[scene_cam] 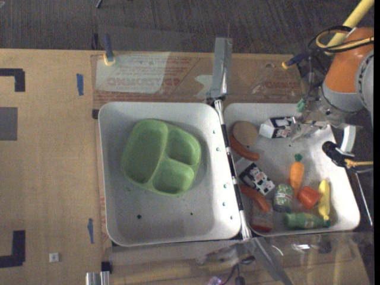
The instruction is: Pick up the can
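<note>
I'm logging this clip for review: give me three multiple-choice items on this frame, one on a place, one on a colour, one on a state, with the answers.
1. Where does the green divided plate lie?
A. in the left bin
B. in the right bin
C. on the bench outside both bins

2. What colour is the carrot's body?
A. purple
B. orange
C. white

3. How does the can stand with respect to the gripper?
A. clamped between its fingers
B. lying in the right bin, apart from it
C. lifted above the left bin

Answers:
1. A, the plate sits inside the left bin, the only large item there.
2. B, the carrot is orange with a small green top.
3. B, the can rests low in the right bin among the toy foods, while the gripper is near that bin's upper edge by the small carton.
</note>
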You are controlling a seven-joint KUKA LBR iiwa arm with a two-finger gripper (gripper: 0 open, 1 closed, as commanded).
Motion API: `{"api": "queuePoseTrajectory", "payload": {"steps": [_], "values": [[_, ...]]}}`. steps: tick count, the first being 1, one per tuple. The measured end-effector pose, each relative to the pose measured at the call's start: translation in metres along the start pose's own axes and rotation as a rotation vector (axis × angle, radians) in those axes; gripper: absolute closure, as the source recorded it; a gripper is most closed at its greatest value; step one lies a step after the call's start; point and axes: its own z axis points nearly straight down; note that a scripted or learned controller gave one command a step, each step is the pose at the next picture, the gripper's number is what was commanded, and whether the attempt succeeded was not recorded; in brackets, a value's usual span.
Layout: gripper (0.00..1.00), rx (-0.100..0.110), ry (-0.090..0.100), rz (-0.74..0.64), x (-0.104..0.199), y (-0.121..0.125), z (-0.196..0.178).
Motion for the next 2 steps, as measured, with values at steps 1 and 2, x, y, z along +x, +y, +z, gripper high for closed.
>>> {"api": "queuePoseTrajectory", "payload": {"steps": [1,2], "values": [[1.00,0.006,-0.001,0.320,0.010,-0.001,0.012],[1.00,-0.002,-0.008,0.517,0.023,-0.001,0.011]]}}
